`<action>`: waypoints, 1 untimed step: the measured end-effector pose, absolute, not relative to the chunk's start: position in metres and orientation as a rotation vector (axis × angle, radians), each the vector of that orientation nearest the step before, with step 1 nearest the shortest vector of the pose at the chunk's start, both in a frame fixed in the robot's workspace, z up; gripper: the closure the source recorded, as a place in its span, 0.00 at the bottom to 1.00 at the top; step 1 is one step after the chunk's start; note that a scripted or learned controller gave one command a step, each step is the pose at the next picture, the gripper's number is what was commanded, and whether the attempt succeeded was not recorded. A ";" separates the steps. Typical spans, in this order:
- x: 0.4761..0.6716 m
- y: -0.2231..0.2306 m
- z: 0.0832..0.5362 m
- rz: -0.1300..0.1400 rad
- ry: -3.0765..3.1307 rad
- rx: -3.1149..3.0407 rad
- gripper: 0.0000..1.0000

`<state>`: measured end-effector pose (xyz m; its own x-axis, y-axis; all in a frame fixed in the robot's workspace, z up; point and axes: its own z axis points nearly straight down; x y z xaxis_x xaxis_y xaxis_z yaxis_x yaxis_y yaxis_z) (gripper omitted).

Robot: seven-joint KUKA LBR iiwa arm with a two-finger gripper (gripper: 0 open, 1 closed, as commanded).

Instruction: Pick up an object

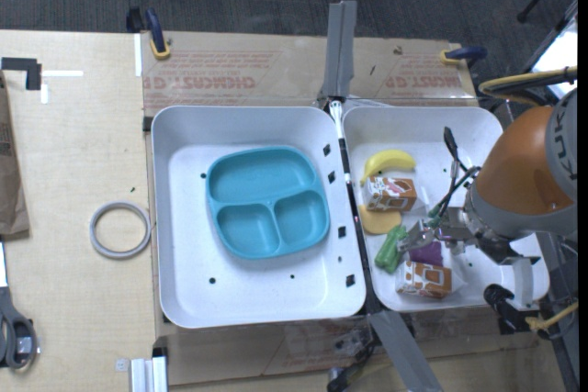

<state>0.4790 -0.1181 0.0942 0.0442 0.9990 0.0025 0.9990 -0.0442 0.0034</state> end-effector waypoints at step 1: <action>0.572 -0.117 0.094 0.004 2.241 2.195 0.00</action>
